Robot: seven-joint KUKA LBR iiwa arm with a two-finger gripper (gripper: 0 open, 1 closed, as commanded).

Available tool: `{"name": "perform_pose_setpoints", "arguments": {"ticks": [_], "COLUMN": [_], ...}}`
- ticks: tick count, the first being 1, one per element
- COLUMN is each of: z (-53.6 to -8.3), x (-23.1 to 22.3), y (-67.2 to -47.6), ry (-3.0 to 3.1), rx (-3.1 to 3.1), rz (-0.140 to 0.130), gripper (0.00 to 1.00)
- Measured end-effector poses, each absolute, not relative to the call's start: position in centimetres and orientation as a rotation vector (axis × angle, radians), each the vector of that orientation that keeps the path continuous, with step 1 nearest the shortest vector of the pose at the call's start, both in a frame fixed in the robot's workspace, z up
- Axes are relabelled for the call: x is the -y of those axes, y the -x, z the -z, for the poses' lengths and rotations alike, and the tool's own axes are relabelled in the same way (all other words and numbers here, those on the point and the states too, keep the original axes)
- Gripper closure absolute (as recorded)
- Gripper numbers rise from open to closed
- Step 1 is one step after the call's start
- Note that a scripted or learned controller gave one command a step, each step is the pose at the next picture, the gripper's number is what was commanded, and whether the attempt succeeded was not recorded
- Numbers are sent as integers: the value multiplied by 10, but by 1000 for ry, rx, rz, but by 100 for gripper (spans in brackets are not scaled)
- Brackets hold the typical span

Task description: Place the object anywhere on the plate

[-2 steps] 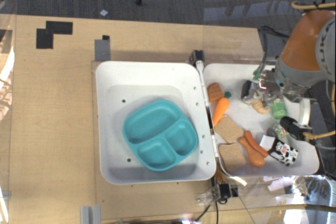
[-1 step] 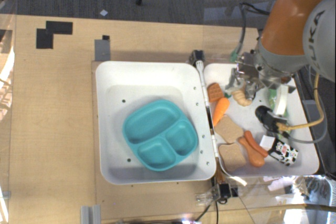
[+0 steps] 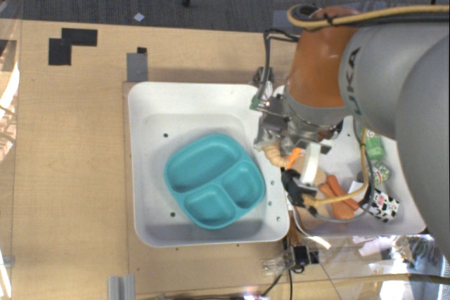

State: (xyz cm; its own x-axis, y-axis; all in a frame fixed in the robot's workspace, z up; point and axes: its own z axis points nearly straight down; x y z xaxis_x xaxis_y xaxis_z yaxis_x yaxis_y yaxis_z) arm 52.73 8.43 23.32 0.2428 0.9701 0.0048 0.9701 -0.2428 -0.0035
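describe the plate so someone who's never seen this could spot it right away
Find the left white bin of the two on the wooden bench. Lying in its middle is the teal plastic plate, rounded and split into three compartments, the one teal thing against the white floor.

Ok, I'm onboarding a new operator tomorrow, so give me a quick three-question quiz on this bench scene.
1. True or false: the teal three-compartment plastic plate lies in the left shallow white bin.
2. Which side of the view does the grey arm with the orange band enter from? A) left B) right C) bottom
3. Fill in: the orange sausage-shaped toys lie in the ___ bin.

Key: 1 true; 2 B; 3 right
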Motion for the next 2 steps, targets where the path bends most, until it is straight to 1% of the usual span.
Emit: {"name": "perform_pose_setpoints", "arguments": {"ticks": [1, 2], "z": [-218, -219], "x": [-166, -162], "y": [-514, -516], "ry": [2416, 2426], "rx": [2000, 1993], "rz": [-1, 0], "gripper": [100, 0]}}
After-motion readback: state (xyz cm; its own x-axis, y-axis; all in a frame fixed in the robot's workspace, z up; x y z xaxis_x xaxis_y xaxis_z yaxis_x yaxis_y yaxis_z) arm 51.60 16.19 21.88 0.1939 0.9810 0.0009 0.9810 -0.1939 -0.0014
